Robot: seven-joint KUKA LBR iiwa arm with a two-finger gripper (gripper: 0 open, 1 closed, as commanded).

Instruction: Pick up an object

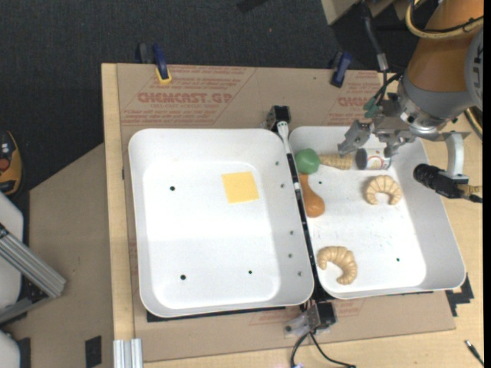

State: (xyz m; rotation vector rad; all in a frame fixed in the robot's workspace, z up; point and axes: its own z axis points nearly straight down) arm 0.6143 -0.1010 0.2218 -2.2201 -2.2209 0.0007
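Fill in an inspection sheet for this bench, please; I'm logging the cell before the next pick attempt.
Surface: cardboard-covered bench bearing two white bins side by side, left bin and right bin.
Job's things: yellow square in the left bin; in the right bin a green ball, an orange piece, two croissant-shaped items, and a tan stick.
Clutter: small white object under the claw, too small to identify.
Grippers: claw over the right bin's far end, fingers apart, holding nothing.
Cables: yellow cable looped at the arm; wires at the bench's near edge.
Surroundings: dark floor; blue clamps on the far edge.
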